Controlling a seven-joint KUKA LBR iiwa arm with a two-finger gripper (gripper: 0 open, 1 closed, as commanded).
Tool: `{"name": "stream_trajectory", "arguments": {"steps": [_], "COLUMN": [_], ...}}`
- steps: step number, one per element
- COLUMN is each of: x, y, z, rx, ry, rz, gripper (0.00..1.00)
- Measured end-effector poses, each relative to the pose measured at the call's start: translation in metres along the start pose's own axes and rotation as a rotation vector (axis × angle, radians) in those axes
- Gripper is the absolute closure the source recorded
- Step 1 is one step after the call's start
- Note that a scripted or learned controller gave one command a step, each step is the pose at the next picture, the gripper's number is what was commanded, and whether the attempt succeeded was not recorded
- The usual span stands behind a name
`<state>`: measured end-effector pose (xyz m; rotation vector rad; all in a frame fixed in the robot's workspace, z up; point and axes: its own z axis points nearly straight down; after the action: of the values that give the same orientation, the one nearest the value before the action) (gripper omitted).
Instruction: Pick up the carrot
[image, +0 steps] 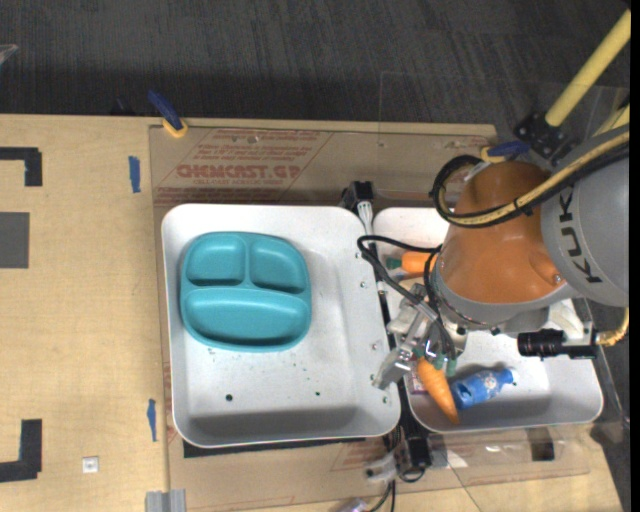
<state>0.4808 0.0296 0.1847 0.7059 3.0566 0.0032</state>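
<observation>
The arm (510, 240) reaches in over the right bin (575, 400), its orange band hiding much of that bin. The gripper (405, 350) sits low at the bin's left edge, by the wall between the two bins; whether it is wide or narrow cannot be told. The carrot (437, 386) lies in the right bin just beside the gripper, touching a blue bottle (485, 385). Another orange piece (412, 264) shows further back. The left bin (330, 400) holds a teal divided plate (245, 290).
</observation>
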Motion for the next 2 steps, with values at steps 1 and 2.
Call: {"name": "stream_trajectory", "arguments": {"steps": [1,2], "x": [0.005,0.03], "y": [0.009,0.057], "z": [0.0,0.027], "rx": [0.002,0.003], "ry": [0.001,0.007], "rz": [0.231,0.127], "gripper": [0.0,0.0]}}
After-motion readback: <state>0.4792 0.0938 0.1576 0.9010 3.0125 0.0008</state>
